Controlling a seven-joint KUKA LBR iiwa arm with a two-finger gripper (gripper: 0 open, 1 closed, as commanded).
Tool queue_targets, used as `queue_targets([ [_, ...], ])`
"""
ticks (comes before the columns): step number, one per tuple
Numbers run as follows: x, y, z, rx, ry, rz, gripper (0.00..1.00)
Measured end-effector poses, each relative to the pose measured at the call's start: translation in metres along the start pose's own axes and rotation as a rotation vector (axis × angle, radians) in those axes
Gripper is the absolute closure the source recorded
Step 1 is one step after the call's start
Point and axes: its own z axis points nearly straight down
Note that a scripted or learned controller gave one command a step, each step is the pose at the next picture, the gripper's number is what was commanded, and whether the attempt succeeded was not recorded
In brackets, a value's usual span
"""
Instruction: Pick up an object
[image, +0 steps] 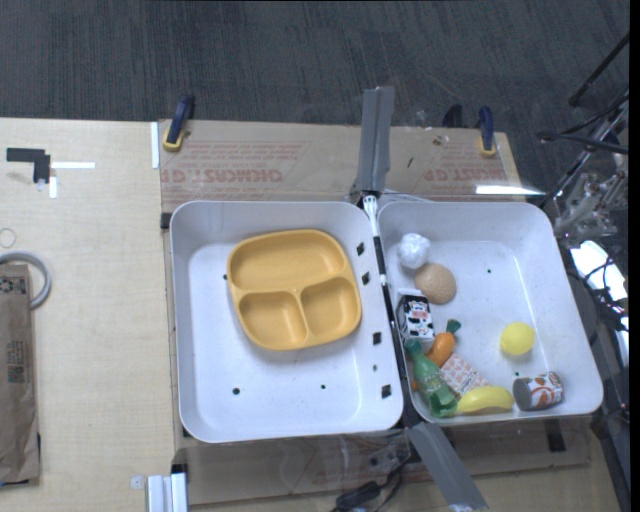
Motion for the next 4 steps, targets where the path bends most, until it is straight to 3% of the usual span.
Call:
queue_targets([
  [1, -0.016, -0.001, -0.017, 0.001, -0.004, -0.195, 1.00],
  [2, -0.037, -0.001, 0.000, 0.000, -0.002, -0.348, 1.00],
  [3, -0.044, 0.003, 0.020, -0.001, -0.001, -0.501, 1.00],
  [4, -0.030, -0.001, 0.026, -0.001, -0.001, -0.662, 1.00],
])
